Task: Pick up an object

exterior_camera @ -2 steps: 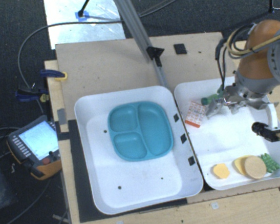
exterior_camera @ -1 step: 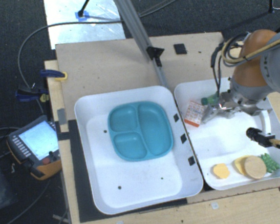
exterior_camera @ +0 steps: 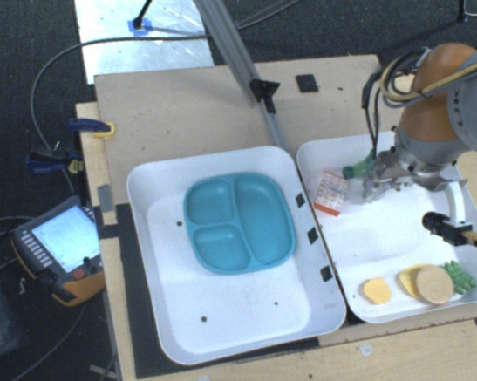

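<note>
My gripper (exterior_camera: 376, 182) is low over the back of the right bin (exterior_camera: 378, 240), reaching in from the right. A small green object (exterior_camera: 353, 169) lies at its tip, touching or nearly touching it; I cannot tell whether it is gripped. Just to the left, a red and white packet (exterior_camera: 329, 192) lies against the bin's left wall. Along the front of the bin lie a small yellow round piece (exterior_camera: 376, 291), a larger tan round piece (exterior_camera: 432, 284) and a green leafy piece (exterior_camera: 461, 277).
The left bin (exterior_camera: 239, 317) holds a teal divided plate (exterior_camera: 239, 221). A grey pole (exterior_camera: 231, 41) slants across the bench behind the bins. A black cable plug (exterior_camera: 441, 224) hangs from the arm over the right bin. A handheld screen (exterior_camera: 61, 245) sits off the bench at left.
</note>
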`<state>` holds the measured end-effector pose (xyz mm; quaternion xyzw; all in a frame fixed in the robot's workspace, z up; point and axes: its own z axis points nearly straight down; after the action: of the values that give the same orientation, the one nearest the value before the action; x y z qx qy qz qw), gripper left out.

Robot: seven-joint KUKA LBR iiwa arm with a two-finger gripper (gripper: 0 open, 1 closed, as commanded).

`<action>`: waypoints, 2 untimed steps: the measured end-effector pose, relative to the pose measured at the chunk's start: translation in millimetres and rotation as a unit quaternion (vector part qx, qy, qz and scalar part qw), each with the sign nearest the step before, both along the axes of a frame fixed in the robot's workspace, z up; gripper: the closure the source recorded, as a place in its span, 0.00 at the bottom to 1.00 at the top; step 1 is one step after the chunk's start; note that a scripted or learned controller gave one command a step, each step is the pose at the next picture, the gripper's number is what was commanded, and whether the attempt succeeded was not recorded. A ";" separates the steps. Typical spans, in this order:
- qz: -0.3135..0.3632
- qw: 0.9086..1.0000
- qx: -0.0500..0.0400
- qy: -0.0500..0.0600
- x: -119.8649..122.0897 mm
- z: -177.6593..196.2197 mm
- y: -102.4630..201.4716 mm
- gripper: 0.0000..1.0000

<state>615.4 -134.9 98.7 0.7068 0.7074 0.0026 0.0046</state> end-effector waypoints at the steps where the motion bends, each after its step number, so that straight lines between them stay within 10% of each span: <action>1: 0.002 1.000 0.001 0.002 1.4 64.9 -1.1 1.00; 2: 0.002 1.000 0.001 0.002 3.1 108.8 -2.1 1.00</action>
<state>618.5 -137.0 207.4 0.7054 0.7088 0.0017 0.0025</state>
